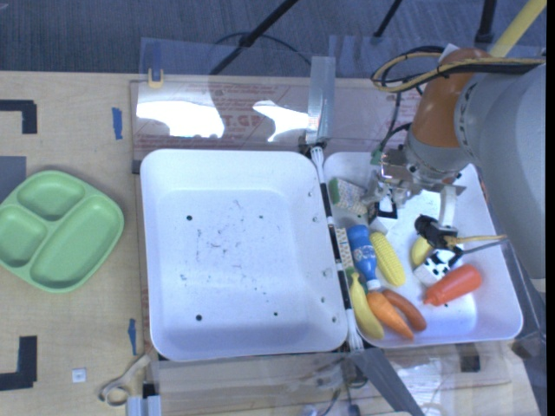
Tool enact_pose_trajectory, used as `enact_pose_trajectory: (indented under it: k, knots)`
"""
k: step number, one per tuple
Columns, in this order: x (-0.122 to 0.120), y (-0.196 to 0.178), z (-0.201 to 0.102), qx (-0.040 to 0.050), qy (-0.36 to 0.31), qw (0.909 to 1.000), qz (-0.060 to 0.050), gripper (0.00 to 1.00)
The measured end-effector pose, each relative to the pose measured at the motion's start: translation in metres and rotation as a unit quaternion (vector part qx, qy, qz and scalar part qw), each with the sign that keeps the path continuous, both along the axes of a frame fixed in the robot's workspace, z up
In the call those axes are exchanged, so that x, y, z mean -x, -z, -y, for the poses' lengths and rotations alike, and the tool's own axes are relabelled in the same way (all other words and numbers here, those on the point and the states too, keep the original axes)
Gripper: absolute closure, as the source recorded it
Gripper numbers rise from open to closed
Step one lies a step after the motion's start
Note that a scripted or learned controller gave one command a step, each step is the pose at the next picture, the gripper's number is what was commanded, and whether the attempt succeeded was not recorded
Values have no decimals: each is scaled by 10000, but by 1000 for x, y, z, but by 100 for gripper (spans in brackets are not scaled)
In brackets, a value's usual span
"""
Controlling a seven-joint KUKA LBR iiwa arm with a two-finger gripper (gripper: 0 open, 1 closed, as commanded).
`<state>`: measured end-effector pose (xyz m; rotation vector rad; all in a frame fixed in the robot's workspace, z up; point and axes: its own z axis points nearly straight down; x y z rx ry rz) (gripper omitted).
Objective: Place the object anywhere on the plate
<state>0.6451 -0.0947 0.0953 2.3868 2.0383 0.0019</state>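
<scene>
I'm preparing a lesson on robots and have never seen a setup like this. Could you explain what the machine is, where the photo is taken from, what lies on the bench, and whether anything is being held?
One camera above the bench looks down at a slant. The grey machine with an orange band is a robot arm, reaching in from the right. Its gripper hangs over the right bin, which holds toy food: corn, a blue bottle, a carrot, bananas and more. The left bin sits beside it. A green divided plate, where an object should go, lies on the wooden bench far left. I cannot tell whether anything is held.
</scene>
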Motion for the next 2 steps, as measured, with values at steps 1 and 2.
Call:
enact_pose_trajectory:
  k: [1,2]
  knots:
    - [-1,-11,-1,11,-13,10000,8,100]
    - [36,-52,9,-9,-1090,9940,-20,100]
